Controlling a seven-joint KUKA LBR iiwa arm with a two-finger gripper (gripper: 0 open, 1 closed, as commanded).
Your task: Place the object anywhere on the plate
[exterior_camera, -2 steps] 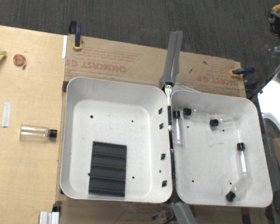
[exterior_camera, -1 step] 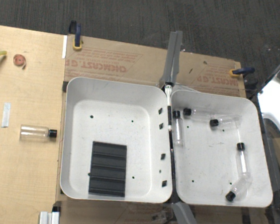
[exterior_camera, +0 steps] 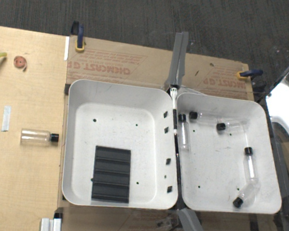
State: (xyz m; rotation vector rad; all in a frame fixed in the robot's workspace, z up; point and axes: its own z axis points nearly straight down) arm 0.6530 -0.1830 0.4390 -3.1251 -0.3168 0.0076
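Five clear, black-capped vials (exterior_camera: pixel 250 164), as far as I can count, lie scattered in the right bin (exterior_camera: pixel 216 171), well to the right of the one dark ribbed plate (exterior_camera: pixel 111 173). The plate lies flat in the left bin (exterior_camera: pixel 118 117). The bins' adjoining walls stand between plate and vials. One capped bottle (exterior_camera: pixel 37 136) lies on the bench (exterior_camera: pixel 10 185), left of the plate.

2 shallow white bins side by side at frame centre, left bin (exterior_camera: pixel 83 99) holding a dark ribbed plate (exterior_camera: pixel 111 174) at its lower middle, right bin (exterior_camera: pixel 268 133) scattered with clear black-capped vials (exterior_camera: pixel 250 162), another clear bottle (exterior_camera: pixel 39 136) lying on the wooden bench (exterior_camera: pixel 10 185) at left
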